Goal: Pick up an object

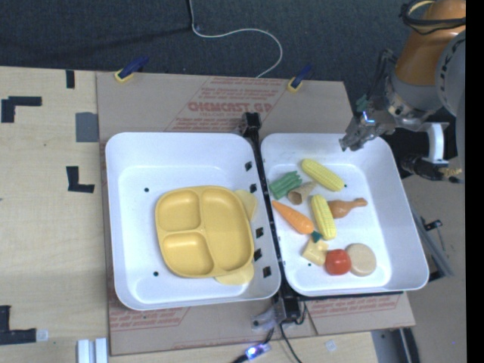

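Nearest the camera, at the front of the right bin, a red tomato sits touching a tan round bun, with a small yellow wedge just to their left. Behind them an orange carrot lies slantwise beside an upright ear of corn, and a brown drumstick points toward the bin's right side. Further back come a green bean pod and a second corn cob, tilted across the bin's rear half. All these toy foods (any one could serve as the object to pick) rest loose on the white floor.

The left bin holds a yellow divided plate with three compartments, lying over a paler yellow piece.

Farthest off, the gripper hangs over the right bin's rear right corner, apart from every item; whether its fingers are spread or closed I cannot tell. Nothing is visible between them.
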Controlling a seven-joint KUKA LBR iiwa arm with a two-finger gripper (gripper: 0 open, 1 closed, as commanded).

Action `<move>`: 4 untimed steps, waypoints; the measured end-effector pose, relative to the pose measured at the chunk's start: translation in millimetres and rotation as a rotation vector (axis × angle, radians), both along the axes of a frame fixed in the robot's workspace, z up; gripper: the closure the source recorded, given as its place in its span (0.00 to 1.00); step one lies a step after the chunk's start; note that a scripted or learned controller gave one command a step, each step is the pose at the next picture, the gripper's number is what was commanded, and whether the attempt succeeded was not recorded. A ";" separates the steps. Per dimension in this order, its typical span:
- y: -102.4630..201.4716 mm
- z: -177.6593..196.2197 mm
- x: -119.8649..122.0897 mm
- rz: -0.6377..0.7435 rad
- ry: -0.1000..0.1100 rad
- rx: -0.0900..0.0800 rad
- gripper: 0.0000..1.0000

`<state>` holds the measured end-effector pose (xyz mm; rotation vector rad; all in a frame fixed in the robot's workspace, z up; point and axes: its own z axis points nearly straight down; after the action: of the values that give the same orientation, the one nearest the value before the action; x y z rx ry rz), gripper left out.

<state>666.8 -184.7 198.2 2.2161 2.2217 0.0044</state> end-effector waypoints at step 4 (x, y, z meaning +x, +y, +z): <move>155.6 20.4 -22.5 0.004 0.009 0.002 1.00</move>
<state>644.3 -29.0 218.6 2.2174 2.2311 -0.0026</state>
